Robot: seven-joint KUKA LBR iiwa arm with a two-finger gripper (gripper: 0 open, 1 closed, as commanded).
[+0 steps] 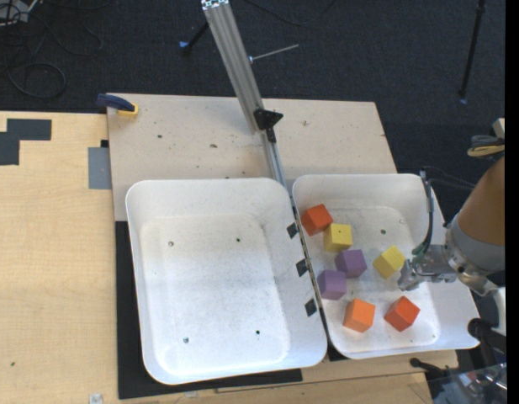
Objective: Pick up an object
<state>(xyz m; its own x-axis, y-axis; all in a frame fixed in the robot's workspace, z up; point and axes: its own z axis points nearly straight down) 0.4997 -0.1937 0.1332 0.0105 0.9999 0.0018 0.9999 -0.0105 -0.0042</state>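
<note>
The right bin (373, 188) holds several cubes. An orange-red cube (316, 219) lies at its upper left, with a yellow cube (340, 236) just below it. Two purple cubes (351, 262) (331, 284) sit near the middle. Another yellow cube (389, 262) lies to their right. An orange cube (358, 314) and a red cube (402, 313) rest near the front. My gripper (408, 279) hangs low over the bin's right side, between the right yellow cube and the red cube. Nothing shows between its tips.
The left bin (209, 276) sits beside the right one, with black clips (302, 267) along the shared edge. A slanted aluminium bar (240, 70) rises behind the bins. A blue and yellow clamp (118, 103) lies at the board's far left corner.
</note>
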